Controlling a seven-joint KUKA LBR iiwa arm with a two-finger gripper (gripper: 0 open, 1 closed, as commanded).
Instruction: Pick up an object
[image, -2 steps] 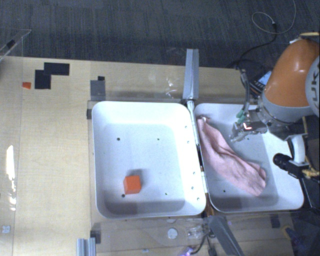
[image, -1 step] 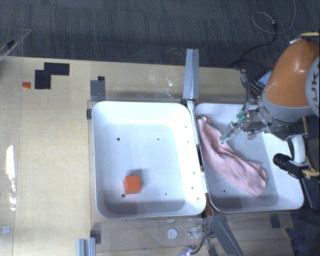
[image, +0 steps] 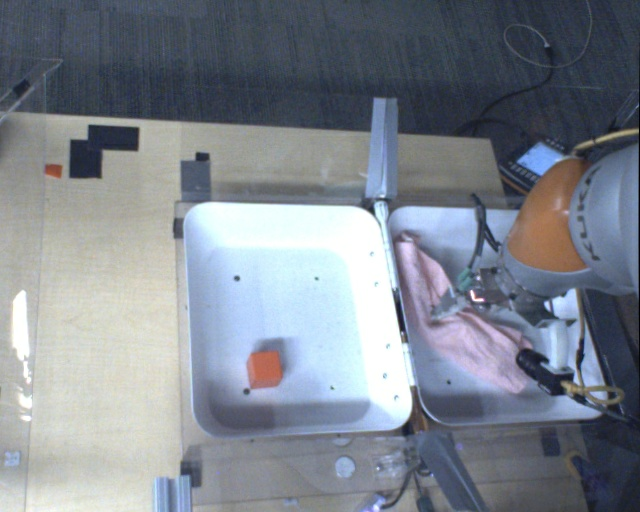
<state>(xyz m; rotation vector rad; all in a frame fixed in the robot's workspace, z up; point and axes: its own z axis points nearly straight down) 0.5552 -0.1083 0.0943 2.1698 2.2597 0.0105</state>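
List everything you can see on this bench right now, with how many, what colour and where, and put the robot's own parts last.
white bins: two, white, side by side mid-bench.
orange block: one, orange, in the left-hand bin, near its front.
pink cloth: one, pink, crumpled across the right-hand bin.
black shapes: a small cluster, black, far-left corner of the bench.
small orange piece: one, orange, beside the black shapes.
metal divider post: one, grey, behind the seam between the bins.
cables: a few, thin, on the dark floor behind the bench.
arm: one, grey with an orange band, over the right-hand bin.
gripper: one, down at the pink cloth.
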